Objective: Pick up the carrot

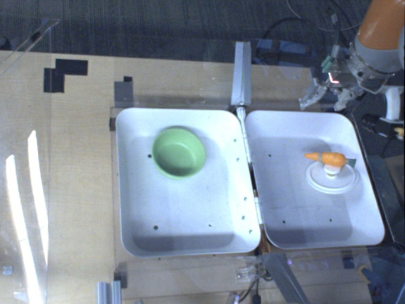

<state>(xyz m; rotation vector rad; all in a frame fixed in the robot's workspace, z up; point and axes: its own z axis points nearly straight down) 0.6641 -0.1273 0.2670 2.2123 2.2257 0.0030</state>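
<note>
desk (63, 189) of pale wood carries two white bins side by side. left bin (183, 233) holds a green bowl (180, 152) toward its 11 o'clock. right bin (297, 223) holds a white plate (331, 178) at 3 o'clock, with the carrot (328, 159) lying across the plate's 12 o'clock rim. end effector (326, 98) hovers beyond the right bin's 1 o'clock edge, fingers spread, pinching nothing.

No readable text, labels, brands or numbers anywhere: none on bins, bench or arm. Black marks at 10 o'clock carry no lettering.
</note>
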